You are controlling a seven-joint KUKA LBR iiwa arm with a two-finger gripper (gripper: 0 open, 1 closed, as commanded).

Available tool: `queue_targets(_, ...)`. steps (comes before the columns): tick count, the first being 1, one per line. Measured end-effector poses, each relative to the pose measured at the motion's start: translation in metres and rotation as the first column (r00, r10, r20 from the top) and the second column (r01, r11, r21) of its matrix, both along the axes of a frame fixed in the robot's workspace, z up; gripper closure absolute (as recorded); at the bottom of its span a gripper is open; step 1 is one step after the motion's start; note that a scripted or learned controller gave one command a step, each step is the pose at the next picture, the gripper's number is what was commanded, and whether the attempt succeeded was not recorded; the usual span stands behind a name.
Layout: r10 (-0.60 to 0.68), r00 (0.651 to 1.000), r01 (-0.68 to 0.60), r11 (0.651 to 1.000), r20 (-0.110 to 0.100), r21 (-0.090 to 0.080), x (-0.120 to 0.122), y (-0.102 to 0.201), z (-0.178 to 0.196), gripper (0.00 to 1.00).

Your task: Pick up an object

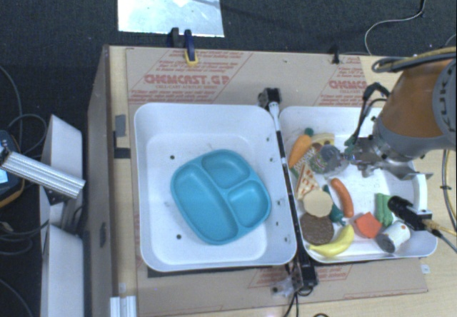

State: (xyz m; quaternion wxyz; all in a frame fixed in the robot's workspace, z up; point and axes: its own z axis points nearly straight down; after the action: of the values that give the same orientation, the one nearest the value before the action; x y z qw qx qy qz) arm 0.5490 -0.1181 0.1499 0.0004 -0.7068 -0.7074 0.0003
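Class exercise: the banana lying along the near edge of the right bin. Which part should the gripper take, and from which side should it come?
Probably the banana's middle, from straight above, fingers closing across its narrow width. It lies flat, curved along the right bin's near wall, with a brown round piece touching its far side, so a sideways approach looks blocked. The gripper is over the bin's far part.

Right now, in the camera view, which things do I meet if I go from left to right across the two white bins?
Blue divided plate in the left bin → carrot → brown round patty → red sausage → orange wedge → green piece, all in the right bin.
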Motion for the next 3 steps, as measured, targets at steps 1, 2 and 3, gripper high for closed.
queue_targets(1, 0.0, 1.0, 0.0, 1.0, 0.002, -0.001, -0.018, -0.013, -0.066, 0.0)
queue_targets(2, 0.0, 1.0, 0.0, 1.0, 0.004, 0.0, -0.017, -0.013, -0.055, 1.0)
queue_targets(3, 0.003, 1.0, -0.003, 1.0, 0.006, 0.0, -0.025, 0.041, 0.053, 1.0)
